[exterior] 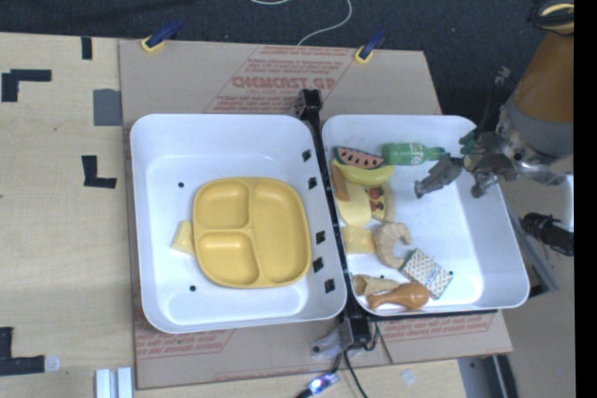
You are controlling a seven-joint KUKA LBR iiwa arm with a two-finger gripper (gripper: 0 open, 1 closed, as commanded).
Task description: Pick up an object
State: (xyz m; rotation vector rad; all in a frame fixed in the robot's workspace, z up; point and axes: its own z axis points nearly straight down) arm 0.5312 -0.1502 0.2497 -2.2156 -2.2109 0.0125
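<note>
My gripper [454, 184] hangs over the upper right part of the right bin [485, 238]. Its two dark fingers are spread, so it is open, and between them I see just white bin floor. Left of it lies a green bottle [410, 153]. Beside the bottle are a watermelon slice [362, 157] and a banana [362, 172]. Further down the bin's left side lie a hot-dog-like piece [375, 199], a pale yellow wedge [354, 212], a croissant [392, 242], a patterned packet [429, 271] and a brown drumstick [401, 296].
The left bin [159, 163] holds a yellow divided plate [252, 231], with a pale yellow piece [181, 240] tucked at its left edge. A black clip divider [312, 107] joins the bins. Both stand on cardboard [280, 79], and a cable [308, 0] runs behind.
</note>
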